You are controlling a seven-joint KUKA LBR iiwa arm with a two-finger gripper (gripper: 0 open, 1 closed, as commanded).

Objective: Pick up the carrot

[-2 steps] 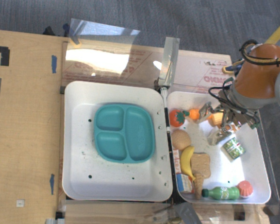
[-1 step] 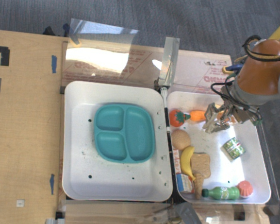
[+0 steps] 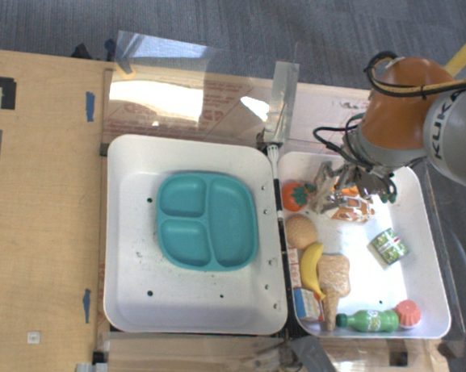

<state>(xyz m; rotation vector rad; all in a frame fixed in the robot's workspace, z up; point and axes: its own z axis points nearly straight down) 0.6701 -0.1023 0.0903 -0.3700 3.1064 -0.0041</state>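
So far, no lift. Camera view: gripper (image 3: pixel 338 190) is down in the right bin (image 3: pixel 434 255), at its far left corner, over a jumble of orange-and-white items. The carrot (image 3: pixel 295 195) lies just left of it, beside the bin wall, above the bread roll (image 3: pixel 300 230). Finger state: cannot tell. Grasp and lift judged outstanding. Teal divided plate (image 3: pixel 208 220) sits in the left bin (image 3: pixel 123 236).

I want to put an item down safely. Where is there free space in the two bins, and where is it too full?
Free: the left bin floor around the teal divided plate, and the right bin floor between the green packet and the green bottle. Crowded: near the divider, where the banana lies, and under the gripper.
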